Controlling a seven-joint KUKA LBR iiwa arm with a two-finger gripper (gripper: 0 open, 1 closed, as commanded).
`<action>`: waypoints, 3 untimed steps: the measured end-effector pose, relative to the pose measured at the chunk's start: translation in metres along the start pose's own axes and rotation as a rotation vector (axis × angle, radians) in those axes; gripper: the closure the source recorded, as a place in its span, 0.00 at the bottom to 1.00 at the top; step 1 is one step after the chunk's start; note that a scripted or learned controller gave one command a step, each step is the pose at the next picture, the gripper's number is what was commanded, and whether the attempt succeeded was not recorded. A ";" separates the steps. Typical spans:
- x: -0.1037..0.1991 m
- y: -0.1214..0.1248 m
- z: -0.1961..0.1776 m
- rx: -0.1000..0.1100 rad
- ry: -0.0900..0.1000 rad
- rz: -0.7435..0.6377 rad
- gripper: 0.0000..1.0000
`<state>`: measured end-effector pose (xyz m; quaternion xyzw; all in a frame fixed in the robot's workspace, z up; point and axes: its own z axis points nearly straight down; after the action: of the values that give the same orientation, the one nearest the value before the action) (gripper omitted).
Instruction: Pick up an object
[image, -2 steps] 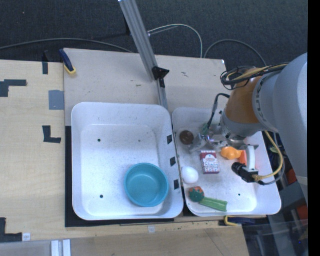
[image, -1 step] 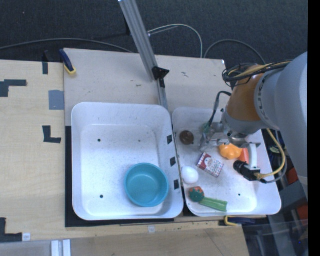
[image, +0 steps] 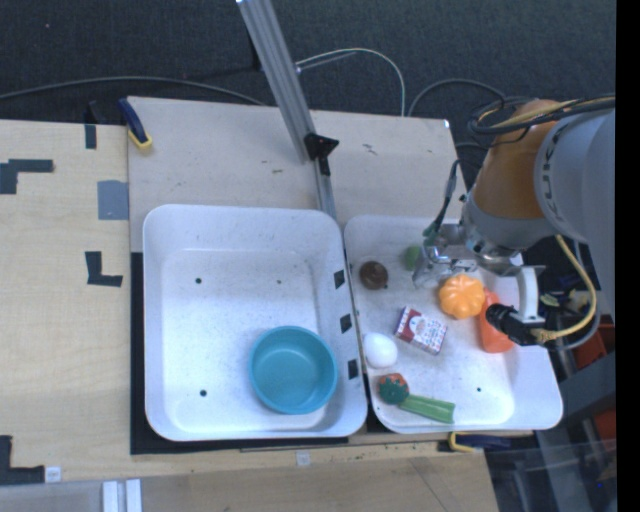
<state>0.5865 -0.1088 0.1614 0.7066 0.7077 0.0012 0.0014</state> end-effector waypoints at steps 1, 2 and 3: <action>-0.007 -0.006 -0.055 -0.001 -0.001 0.001 1.00; -0.017 -0.007 -0.106 -0.001 -0.001 0.000 1.00; -0.016 -0.007 -0.121 0.003 0.000 0.000 1.00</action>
<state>0.5793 -0.1250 0.2821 0.7067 0.7076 0.0001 0.0001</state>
